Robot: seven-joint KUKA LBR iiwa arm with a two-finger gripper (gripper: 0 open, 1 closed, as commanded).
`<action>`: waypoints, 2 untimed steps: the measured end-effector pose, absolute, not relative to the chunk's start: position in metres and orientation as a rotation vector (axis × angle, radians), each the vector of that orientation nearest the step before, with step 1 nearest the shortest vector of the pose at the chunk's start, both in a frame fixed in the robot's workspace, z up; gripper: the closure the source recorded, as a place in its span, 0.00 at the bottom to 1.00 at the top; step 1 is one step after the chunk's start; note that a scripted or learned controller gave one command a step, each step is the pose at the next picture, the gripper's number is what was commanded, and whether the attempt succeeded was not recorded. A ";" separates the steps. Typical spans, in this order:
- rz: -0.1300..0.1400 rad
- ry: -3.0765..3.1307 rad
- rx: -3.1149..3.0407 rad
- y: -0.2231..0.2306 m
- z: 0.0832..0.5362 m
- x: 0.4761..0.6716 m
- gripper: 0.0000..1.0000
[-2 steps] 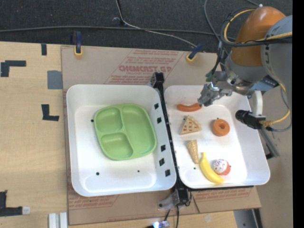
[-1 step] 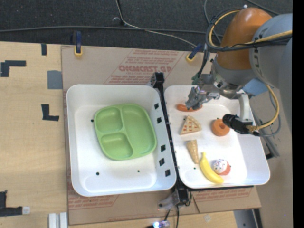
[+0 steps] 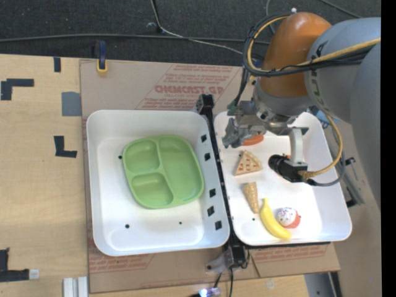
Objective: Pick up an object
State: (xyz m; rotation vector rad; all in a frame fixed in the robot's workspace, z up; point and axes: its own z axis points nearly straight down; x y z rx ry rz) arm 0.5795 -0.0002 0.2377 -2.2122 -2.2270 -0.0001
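In the right bin [image 3: 328, 228] lie several toy foods: a pizza slice [image 3: 247, 164], a tan cone [image 3: 252, 196], a yellow banana [image 3: 272, 220] and a white-and-red round piece [image 3: 287, 216]. A small orange-red piece [image 3: 254, 139] shows just beneath the wrist. My gripper [image 3: 237, 132] hangs over the bin's far left part, close above the pizza slice and beside the orange-red piece. The wrist hides what is directly under it.
The left bin [image 3: 102, 166] holds a green divided plate [image 3: 163, 171]. A black divider [image 3: 213, 166] runs between the bins. The arm's grey body and orange band [image 3: 294, 42] cover the right bin's far right side, with cables and a black fitting [image 3: 286, 167] alongside.
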 end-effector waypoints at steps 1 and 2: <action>0.001 -2.227 -2.212 0.050 0.243 0.558 1.00; 0.004 -2.226 -2.212 0.100 0.227 0.538 1.00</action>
